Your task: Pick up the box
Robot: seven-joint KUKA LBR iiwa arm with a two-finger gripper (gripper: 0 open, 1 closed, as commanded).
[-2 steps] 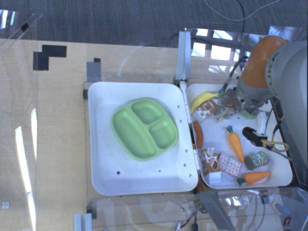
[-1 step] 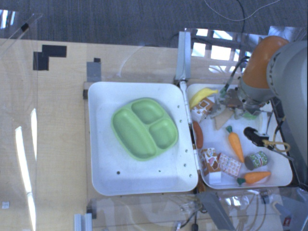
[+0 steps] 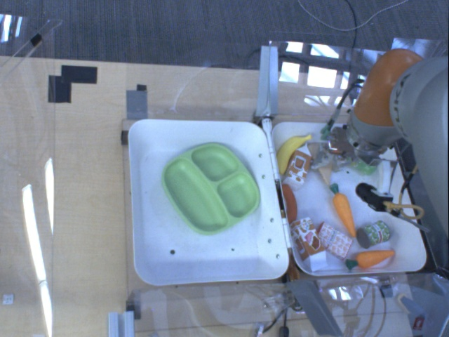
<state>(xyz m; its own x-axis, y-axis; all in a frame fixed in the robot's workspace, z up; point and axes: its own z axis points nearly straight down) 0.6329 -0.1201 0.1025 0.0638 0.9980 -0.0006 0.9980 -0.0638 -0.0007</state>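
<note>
Box point(image 3: 299, 168) was seen at the back-left of the right bin point(image 3: 317, 203), up against the bin's left wall: small carton, white with brown-orange print, lying tilted. It was flanked by a banana point(image 3: 291, 148) touching or just behind it and a reddish sausage point(image 3: 288, 203) just in front. Two similar printed cartons were noted near the front of the same bin, one brown-and-white point(image 3: 304, 236) and one red-patterned point(image 3: 336, 241), side by side. The gripper point(image 3: 331, 157) was placed low over the back of the right bin, just right of the box, close to it; contact could not be confirmed. How far the gripper was open could not be told, and nothing was seen held in it. The arm point(image 3: 417, 107) was brought in from the right, with the orange band point(image 3: 382, 86) above the wrist and the wrist angled down and leftwards. A carrot point(image 3: 342, 213) was located mid-bin, in front of the gripper. A green divided plate point(image 3: 210, 187) was seen in the left bin point(image 3: 156, 248).
</note>
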